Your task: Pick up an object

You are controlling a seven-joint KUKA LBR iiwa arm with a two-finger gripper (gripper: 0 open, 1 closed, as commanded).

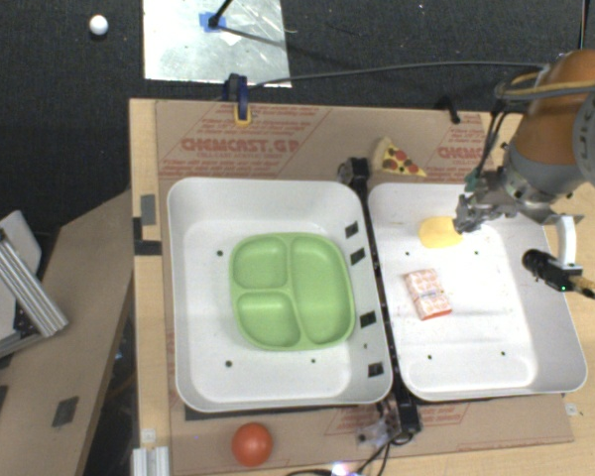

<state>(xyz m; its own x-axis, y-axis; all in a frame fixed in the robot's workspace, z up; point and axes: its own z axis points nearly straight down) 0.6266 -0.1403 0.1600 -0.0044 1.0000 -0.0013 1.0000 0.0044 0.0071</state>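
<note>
In the right bin (496,375) lie a flat yellow round piece (437,232) near the back and a small pink-and-white packet (427,294) in the middle. My gripper (467,218) hangs low over the bin's back part, its tip right at the yellow piece's right edge. The arm's grey wrist and orange band rise up to the right. The left bin (193,226) holds a green divided tray (292,291).
A pizza-slice toy (398,159) lies on the board behind the bins. A red-orange ball (251,443) sits on the board in front of the left bin. A blue clamp (237,97) stands at the board's back edge.
</note>
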